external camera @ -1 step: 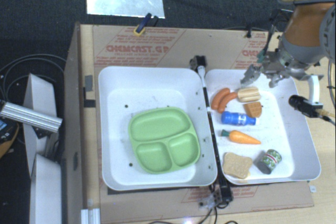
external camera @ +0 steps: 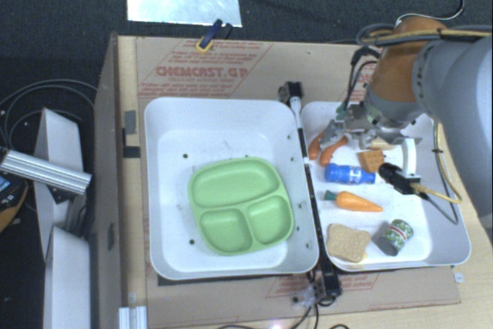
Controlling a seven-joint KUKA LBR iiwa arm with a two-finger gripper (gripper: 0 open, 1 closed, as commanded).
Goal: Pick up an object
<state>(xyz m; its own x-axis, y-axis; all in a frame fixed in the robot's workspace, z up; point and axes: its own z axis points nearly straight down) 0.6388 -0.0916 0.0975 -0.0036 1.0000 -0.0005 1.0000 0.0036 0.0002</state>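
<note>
- I see two white bins: the left bin [external camera: 166, 166] and the right bin [external camera: 447, 231].
- The divided tray [external camera: 240, 206] in the left bin is pale green.
- In the right bin, the bottle [external camera: 349, 175] is blue with a white cap end.
- The carrot [external camera: 356, 202] near it is orange with a green tip.
- The bread slice [external camera: 348, 242] is tan, speckled.
- The can [external camera: 394, 236] is grey with a green label.
- The arm [external camera: 439, 81] is grey, its band orange.
- The cardboard [external camera: 208, 65] under the bins is brown with red lettering.
</note>
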